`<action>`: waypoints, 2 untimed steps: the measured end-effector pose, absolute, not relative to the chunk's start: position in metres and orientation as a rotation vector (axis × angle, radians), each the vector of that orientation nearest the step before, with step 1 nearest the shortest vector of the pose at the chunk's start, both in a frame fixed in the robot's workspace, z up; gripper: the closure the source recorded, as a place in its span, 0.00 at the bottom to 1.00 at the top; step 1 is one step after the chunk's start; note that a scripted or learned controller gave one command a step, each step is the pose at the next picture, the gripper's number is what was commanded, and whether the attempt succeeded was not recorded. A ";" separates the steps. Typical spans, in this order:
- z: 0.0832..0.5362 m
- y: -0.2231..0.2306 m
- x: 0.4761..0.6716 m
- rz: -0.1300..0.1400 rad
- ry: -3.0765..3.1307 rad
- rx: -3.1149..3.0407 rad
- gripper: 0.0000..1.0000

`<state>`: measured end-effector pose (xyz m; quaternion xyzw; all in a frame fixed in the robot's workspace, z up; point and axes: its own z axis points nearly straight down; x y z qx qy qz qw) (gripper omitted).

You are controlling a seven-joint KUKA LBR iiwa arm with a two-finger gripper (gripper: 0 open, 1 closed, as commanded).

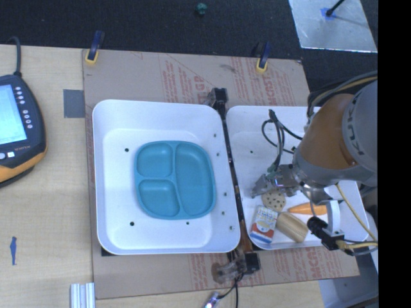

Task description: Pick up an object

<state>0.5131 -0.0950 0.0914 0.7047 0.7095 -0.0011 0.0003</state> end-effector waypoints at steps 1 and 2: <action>0.104 -0.096 0.515 0.001 2.226 2.208 1.00; 0.104 -0.096 0.515 0.000 2.227 2.207 0.00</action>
